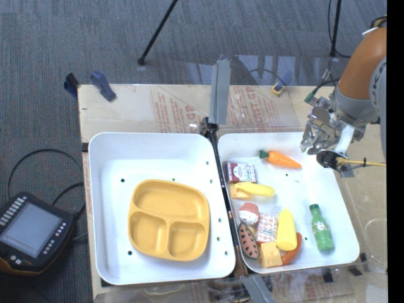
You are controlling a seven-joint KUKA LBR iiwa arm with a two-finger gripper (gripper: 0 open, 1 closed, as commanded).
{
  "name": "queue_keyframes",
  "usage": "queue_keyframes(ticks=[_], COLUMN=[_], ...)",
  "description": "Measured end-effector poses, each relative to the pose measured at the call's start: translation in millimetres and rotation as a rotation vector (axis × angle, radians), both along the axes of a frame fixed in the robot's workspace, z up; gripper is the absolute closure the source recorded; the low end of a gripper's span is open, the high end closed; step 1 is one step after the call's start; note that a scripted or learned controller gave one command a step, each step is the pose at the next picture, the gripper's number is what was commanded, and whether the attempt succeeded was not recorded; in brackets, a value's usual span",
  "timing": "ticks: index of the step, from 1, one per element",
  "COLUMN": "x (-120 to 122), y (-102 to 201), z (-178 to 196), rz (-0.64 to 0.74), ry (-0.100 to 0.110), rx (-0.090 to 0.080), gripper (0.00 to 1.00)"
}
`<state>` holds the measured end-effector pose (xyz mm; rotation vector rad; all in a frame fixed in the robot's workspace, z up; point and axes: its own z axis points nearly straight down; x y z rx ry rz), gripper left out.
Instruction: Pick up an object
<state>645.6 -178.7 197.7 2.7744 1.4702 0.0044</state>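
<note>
Progress looks nil so far, judging by how things lie: every toy sits in the right bin (346,219) and none is lifted. The pincer (315,145) hangs over that bin's 1 o'clock corner, at the rim, on the grey arm (360,93) that enters from 3 o'clock. Its fingers point down toward the bin with nothing visible between them; whether they are spread or closed is too small to tell.

Nearest candidate is the carrot (281,160), just at the pincer's 8 o'clock and apart from it. Farther toward 6 o'clock stands a loose group: a red carton (242,171), a yellow banana (255,189), a corn cob (286,230), a melon slice (249,241) and a cheese block (271,255), several touching. The green bottle (320,228) lies alone near the 4 o'clock side.

The left bin (107,169) holds a yellow tray (169,219).

Still left, I judge: settling on a toy, descending, closing and lifting. The carrot or bottle, lying clear of neighbours, seem the easier picks.
</note>
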Motion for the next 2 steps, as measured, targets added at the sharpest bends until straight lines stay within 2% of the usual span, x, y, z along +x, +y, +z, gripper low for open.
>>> queue_keyframes(ticks=[1,2], x=[-8.0,-1.7], y=[0.6,57.0], z=[134.3,67.5], rz=[0.36,0.267], ry=[-0.002,0.012], rx=[-0.003,0.003], gripper=[1.0,1.0])
